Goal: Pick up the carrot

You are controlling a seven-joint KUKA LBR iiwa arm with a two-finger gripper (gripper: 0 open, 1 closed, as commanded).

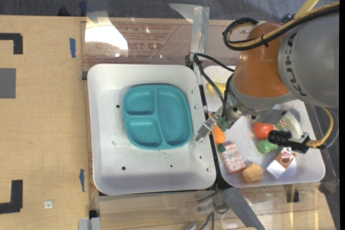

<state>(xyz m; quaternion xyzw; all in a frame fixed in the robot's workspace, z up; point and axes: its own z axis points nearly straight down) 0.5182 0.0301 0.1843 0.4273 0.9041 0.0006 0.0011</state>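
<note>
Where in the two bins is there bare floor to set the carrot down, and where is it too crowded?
Bare floor: the left bin in front of the teal plate, plus strips left of and behind the plate. Crowded: the right bin, where the carrot, red carton, tomato and green piece cluster beneath the gripper.

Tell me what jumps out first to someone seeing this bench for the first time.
The teal divided plate sits alone in the left bin. The grey arm's orange band looms over the right bin, where small food items cluster. The gripper hangs at the bins' shared edge, right by the orange carrot.
</note>
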